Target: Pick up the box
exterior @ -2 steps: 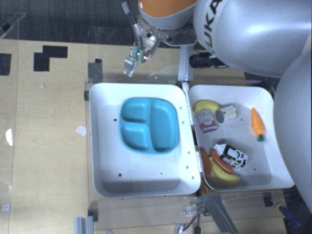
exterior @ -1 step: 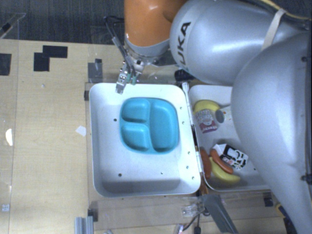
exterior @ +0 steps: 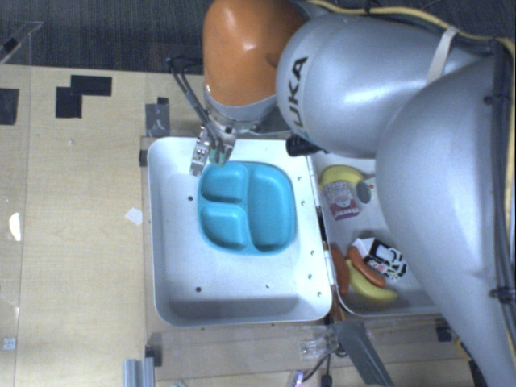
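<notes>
arm reaches over both bins from right | left bin holds blue divided tray | gripper at tray's far-left corner, fingers slightly spread, pinching nothing | box well apart in right bin, beside banana | step: approach; next likely calls for moving right

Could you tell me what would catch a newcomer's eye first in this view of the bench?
The huge grey arm with its orange band dominates the upper right. Next comes the bright blue divided tray in the left bin, with the claw at the tray's upper left corner. Bananas lie in the right bin.
</notes>
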